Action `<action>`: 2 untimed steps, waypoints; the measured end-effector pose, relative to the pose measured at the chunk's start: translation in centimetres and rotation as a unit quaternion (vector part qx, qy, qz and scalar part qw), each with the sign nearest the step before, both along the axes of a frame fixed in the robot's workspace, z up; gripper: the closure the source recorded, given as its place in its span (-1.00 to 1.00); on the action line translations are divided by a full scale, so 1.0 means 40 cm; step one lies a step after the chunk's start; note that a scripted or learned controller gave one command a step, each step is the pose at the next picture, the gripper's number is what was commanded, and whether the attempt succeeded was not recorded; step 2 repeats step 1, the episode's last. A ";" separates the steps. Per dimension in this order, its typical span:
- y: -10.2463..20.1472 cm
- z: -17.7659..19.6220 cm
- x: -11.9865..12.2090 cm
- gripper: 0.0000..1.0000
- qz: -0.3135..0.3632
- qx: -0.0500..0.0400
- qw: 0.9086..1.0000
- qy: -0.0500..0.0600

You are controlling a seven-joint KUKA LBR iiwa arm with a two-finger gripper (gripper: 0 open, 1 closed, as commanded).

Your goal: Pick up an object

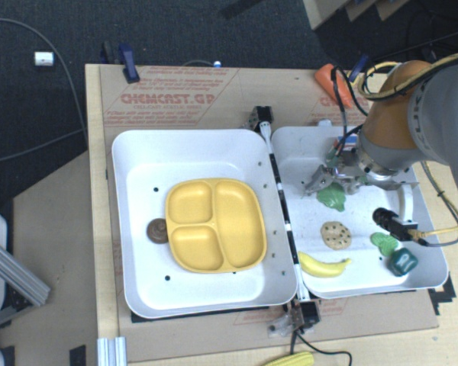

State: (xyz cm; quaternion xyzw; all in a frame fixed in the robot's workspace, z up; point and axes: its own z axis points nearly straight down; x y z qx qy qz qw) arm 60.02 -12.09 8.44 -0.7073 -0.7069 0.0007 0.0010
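The two-finger gripper is pictured low in the right white bin, jaws spread just above a small green plastic piece at its 6 o'clock, with nothing yet gripped or lifted.

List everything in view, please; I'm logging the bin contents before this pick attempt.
shallow white plastic bins: two, white, side by side on the bench
three-compartment plastic plate: one, yellow, middle of the left bin
round flat disc: one, brown, left bin, against the plate's left edge
lumpy green piece: one, green, right bin, just under the gripper
speckled round cookie: one, tan, middle of the right bin
toy banana: one, yellow, right bin, near edge
small green piece: one, green, right bin, right side
dark teal block: one, teal, right bin, near-right corner
arm: one, grey with orange band, reaching from the right
gripper: one, metal, low over the right bin
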 end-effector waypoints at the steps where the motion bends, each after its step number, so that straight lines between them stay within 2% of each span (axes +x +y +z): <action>1: 0.001 0.026 0.002 1.00 0.000 0.000 1.000 -0.001; 2: 0.001 0.026 0.002 1.00 0.000 0.000 1.000 -0.001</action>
